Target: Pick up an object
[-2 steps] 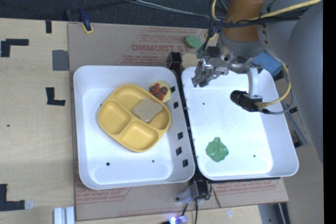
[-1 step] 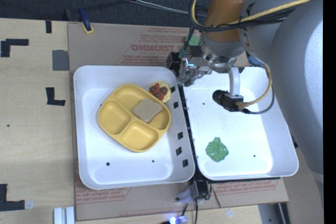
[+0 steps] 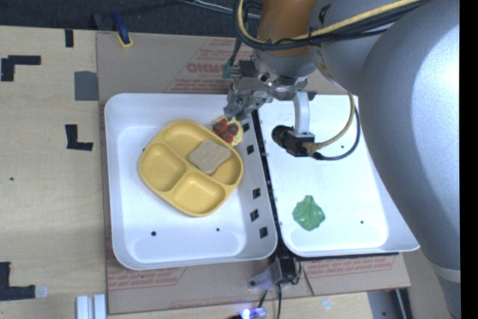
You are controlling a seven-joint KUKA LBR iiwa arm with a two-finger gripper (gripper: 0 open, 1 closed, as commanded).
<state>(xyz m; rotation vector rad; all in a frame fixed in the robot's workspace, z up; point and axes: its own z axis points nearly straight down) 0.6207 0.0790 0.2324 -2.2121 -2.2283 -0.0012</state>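
Where bins meet: 1 tray (image 3: pixel 168 179), 1 toast (image 3: pixel 208 156)

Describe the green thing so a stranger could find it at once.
Look at the right bin, the one under the arm. Near its front edge lies a small, crumpled green lump, alone on the white floor. It is the one green thing here; the yellow tray and its food sit in the left bin.
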